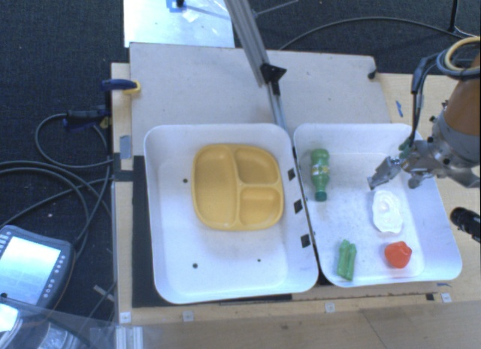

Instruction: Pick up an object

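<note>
The gripper (pixel 397 174) hangs over the right bin (pixel 353 144), its two metal fingers (pixel 381 173) spread apart with nothing between them; one fingertip points toward the bin's middle and the other sits nearer the far right wall. Just below the fingers in the camera view lies a white fried-egg toy (pixel 387 211), flat on the bin floor and apart from the fingertips (how high the gripper is above it cannot be judged from this slant). Nearer the front of the same bin rests a red pepper-like toy (pixel 398 254), close to the egg but not touching it. To its left, also near the front wall, lies a small green vegetable-shaped piece (pixel 346 259). A green bottle (pixel 320 174) lies on its side by the bin's left wall, well apart from the gripper. Behind the gripper, the grey wrist and the orange band of the arm (pixel 458 125) reach in from the right edge. The left bin (pixel 169 265) holds a yellow divided plate (pixel 237 186) with three compartments, sitting about in its centre.
</note>
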Robot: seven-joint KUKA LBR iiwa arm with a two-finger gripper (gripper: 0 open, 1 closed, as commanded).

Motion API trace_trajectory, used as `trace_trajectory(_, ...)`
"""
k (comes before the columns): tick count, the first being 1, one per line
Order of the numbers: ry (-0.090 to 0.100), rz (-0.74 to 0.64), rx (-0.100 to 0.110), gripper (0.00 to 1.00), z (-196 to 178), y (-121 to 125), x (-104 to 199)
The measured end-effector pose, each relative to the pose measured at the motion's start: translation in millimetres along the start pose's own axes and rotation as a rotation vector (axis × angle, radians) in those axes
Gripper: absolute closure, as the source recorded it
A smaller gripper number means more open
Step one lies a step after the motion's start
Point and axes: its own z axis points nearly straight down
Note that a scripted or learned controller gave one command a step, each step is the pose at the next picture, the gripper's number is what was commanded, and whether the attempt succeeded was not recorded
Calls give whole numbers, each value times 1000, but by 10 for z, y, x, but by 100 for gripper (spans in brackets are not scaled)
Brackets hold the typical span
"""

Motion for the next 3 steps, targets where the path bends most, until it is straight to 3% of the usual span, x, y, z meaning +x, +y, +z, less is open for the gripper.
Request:
trace_trajectory(1,0,2,-1,0,-2,1,0)
trace_trajectory(3,1,5,7,0,1225,57,43)
